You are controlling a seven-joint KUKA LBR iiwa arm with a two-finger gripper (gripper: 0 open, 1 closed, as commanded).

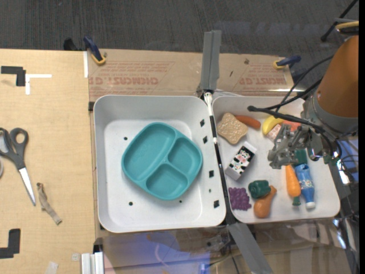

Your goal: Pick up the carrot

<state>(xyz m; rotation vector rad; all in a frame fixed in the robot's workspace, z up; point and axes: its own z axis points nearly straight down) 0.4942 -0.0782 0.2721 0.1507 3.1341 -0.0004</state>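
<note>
Your hand (283, 153) is hovering low over the right bin (328, 210), but you can't tell from here whether it's open or closed. The carrot (292, 181) lies just below it, right beside the blue tube (305, 182), and the teal divided plate (162, 161) sits alone in the left bin (105, 170).
</note>
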